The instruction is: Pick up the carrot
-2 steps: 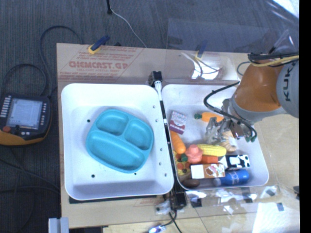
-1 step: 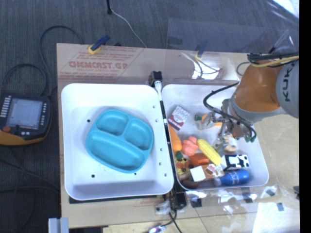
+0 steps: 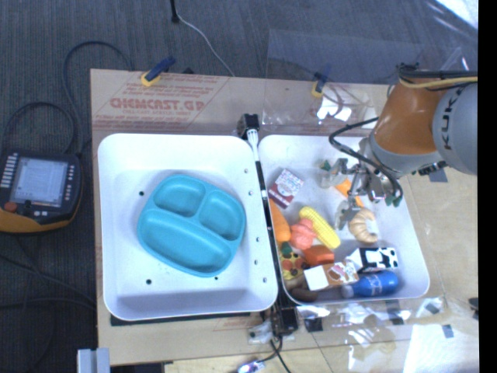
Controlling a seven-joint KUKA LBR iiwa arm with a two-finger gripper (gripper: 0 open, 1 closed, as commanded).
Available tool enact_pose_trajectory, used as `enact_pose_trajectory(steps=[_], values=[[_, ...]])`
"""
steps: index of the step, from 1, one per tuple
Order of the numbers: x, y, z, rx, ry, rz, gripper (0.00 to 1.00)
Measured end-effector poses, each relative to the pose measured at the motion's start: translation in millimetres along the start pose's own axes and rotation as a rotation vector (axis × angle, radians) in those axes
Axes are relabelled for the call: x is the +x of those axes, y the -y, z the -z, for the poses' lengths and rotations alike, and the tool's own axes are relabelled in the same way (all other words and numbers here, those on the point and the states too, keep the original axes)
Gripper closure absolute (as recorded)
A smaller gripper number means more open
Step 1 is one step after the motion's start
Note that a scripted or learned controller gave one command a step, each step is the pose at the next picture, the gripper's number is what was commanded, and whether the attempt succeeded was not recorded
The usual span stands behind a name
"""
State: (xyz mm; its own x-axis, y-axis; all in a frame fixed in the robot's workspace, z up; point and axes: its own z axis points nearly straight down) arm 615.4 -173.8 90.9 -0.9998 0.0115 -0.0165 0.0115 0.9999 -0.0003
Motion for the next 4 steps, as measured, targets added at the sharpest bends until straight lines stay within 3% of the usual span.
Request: enact_pose_trajectory(steps=[1, 2, 3, 4], values=[[-3.6, -0.2, 13.2, 0.003, 0.012, 0.001, 1.00], [-5.4, 44.5, 1.3, 0.000, 0.000, 0.020, 1.00], [-4.6, 45.0, -0.1, 0.001, -0.001, 0.021, 0.00], [-49.3, 51.2, 0.8, 0.000, -0.039, -0.080, 0.00]])
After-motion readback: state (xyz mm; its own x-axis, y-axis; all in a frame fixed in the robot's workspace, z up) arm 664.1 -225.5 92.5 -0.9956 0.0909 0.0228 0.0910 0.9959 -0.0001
